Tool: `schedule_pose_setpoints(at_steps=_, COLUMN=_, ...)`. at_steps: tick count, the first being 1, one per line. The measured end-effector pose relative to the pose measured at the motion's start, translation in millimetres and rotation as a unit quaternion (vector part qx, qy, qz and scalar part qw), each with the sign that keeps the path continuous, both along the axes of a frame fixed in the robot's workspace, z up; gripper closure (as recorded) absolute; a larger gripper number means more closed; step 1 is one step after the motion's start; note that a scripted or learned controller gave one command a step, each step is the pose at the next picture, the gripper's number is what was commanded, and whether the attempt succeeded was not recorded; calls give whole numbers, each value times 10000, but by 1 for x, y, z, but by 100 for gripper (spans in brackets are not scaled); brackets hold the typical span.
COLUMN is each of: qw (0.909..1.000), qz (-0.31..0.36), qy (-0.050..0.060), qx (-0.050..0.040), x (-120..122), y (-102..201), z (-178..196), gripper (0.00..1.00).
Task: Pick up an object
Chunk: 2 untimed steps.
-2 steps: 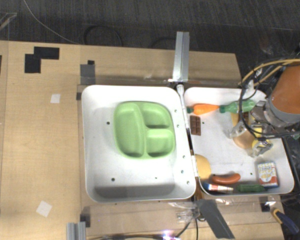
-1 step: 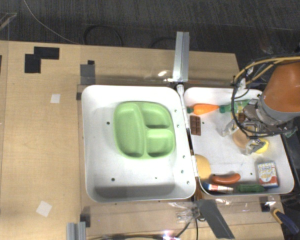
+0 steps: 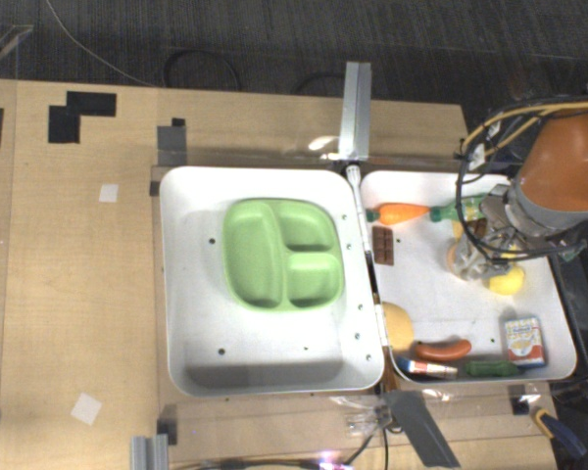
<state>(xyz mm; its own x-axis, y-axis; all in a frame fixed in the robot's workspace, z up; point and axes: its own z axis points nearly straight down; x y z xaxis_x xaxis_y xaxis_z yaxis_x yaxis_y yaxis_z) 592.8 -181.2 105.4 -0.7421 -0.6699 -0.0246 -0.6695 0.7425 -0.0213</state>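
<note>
In the right bin [image 3: 568, 355], toward the rim farthest from the green divided plate [image 3: 279, 253], the arm [image 3: 563, 164] hung low over the toys, its orange band and grey wrist covering most of the gripper [image 3: 475, 253], so whether it was open or shut could not be told. Nothing could be seen held. The step in hand looked like the descent onto a target: a yellow lemon-like toy [image 3: 507, 281] lay just beside the tool, on the side away from the plate, and seemed the likeliest thing to be taken, though that was only a judgement. The next move would call for settling squarely over that rounded piece before closing, since it could roll aside. Nearer the plate lay a carrot [image 3: 404, 213] and a small brown block [image 3: 383, 245]; a tan ball [image 3: 396, 325] sat against the bin wall closest to the plate, with a red sausage [image 3: 443, 350], a green stick [image 3: 490, 368] and a small printed box [image 3: 522, 341] farther off along the near rim. The plate itself rested in the left bin [image 3: 191, 360], a shallow white tray on a pale wooden bench [image 3: 69, 292], with dark carpet [image 3: 225, 18] beyond the bench.
</note>
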Motion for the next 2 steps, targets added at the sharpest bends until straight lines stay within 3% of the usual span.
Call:
schedule_pose_setpoints(at_steps=1, qw=9989, qz=465, qy=58, qx=-36, x=35, y=-25, z=122, gripper=100)
schedule_pose_setpoints(at_steps=2, qw=9730, qz=2304, qy=126, qx=-46, x=-66, y=-24, z=97, gripper=100)
